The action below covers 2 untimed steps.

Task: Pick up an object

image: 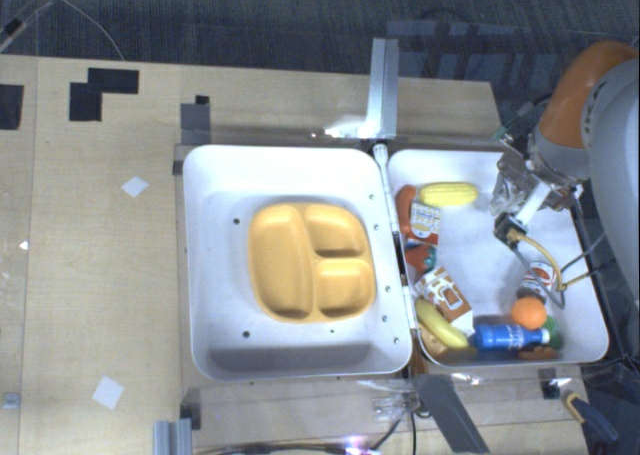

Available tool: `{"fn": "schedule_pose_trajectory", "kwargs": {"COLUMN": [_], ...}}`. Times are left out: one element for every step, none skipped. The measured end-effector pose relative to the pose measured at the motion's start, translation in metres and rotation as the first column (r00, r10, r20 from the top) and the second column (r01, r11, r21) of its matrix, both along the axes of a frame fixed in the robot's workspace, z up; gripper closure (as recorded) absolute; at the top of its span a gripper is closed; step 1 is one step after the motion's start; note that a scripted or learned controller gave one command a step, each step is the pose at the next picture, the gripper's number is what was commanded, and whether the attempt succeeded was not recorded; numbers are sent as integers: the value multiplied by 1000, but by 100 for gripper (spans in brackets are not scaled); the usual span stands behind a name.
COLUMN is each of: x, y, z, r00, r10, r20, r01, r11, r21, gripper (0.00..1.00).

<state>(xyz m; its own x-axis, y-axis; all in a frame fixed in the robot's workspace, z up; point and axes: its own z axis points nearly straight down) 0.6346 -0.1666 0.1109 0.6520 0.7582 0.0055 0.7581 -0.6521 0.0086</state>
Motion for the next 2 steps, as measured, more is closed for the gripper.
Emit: {"fn": "schedule_pose_trajectory", "kwargs": {"x": [-12, 28], "y": [34, 50], "z": [86, 12], "r00": [999, 1000], "r10": [-43, -2], "r20": [5, -12], "r01": [43, 2], "r11": [999, 1000], "r21": [2, 2], "gripper": [100, 100]}}
